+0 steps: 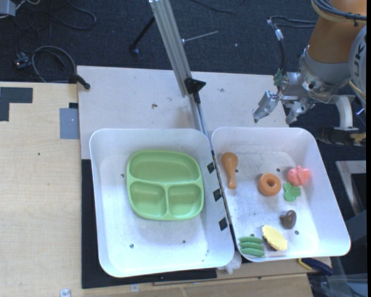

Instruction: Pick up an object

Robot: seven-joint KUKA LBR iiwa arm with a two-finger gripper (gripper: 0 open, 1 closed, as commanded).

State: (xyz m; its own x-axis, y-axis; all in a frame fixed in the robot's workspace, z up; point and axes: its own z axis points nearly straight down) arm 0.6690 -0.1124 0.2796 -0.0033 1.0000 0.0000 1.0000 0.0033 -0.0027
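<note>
The right bin (318, 166) holds several toy foods: a tan drumstick (229, 167), an orange donut (269, 184), a pink piece (299, 176) over a small green piece (292, 193), a dark brown piece (288, 219), a yellow piece (274, 237) and green pea pods (251, 246). My gripper (279, 109) hangs above the bench just beyond the right bin's far rim, open, with nothing between its fingers. It stands well apart from all the toys.
The left bin (105, 184) holds a green divided plate (165, 185). A slanted metal rail (176, 48) runs from the back down to the divide between the bins. Cables lie on the dark floor behind the bench.
</note>
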